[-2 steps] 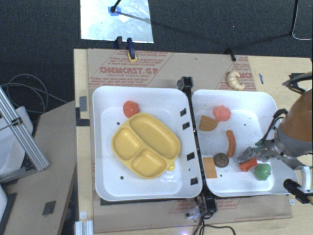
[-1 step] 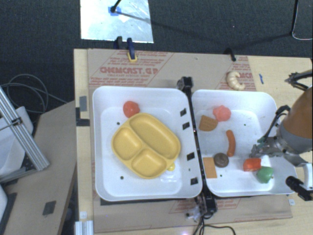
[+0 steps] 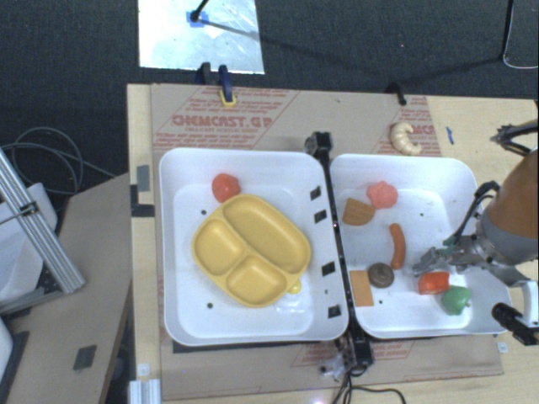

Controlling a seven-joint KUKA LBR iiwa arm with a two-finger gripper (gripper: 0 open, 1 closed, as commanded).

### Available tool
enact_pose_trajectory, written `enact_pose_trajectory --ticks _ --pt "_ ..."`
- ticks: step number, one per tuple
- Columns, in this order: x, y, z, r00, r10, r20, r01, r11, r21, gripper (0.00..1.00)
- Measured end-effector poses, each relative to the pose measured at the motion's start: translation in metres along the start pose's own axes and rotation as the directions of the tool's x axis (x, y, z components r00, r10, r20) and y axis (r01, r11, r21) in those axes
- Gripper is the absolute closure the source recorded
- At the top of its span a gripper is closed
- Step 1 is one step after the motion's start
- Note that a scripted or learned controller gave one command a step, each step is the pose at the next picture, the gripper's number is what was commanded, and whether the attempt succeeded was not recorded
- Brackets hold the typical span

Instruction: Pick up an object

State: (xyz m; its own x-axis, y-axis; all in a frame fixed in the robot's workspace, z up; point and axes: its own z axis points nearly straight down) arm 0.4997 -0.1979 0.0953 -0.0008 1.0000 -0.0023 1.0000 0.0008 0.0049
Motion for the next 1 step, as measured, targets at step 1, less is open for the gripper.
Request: enact_pose_trajectory --ticks 1 --pt "-0.0090 -0.0130 0.0110 1.000 0.000 -0.002 0.000 1.000 0.004 0.00"
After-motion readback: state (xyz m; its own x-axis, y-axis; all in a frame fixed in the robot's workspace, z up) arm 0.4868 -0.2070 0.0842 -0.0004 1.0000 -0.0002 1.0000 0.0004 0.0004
